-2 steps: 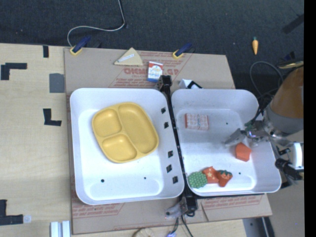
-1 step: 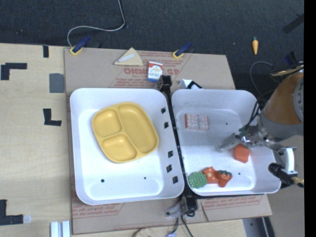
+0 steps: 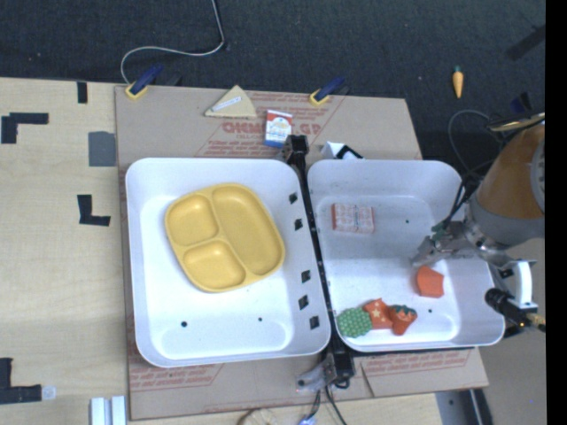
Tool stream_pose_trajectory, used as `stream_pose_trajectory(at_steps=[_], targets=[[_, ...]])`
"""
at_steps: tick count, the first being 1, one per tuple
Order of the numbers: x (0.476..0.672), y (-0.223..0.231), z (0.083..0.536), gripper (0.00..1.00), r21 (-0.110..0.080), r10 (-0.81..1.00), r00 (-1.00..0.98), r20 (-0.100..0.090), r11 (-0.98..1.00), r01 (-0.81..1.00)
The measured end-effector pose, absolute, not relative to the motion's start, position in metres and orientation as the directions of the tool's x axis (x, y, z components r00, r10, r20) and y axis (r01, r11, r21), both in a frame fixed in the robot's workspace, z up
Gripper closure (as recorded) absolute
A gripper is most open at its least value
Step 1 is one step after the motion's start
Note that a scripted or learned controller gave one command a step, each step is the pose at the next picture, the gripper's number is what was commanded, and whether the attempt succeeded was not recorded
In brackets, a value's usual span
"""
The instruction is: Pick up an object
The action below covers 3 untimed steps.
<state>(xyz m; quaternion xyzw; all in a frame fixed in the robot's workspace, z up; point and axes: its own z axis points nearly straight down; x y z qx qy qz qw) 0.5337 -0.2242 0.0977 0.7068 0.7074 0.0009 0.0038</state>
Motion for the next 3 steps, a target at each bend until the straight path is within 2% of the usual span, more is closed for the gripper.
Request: stream_pose_trajectory(at_steps=[1, 2, 3], targets=[[0.483, -0.172, 0.112, 1.0, -0.002, 1.0, -0.001, 0.001, 0.001, 1.0], [0.484, -0.187, 0.19, 1.0, 0.001, 1.0, 0.0, -0.001, 0.0, 1.0], [0.484, -0.186, 0.189, 0.0, 0.0, 1.0, 0.0, 0.0, 0.0, 1.0]])
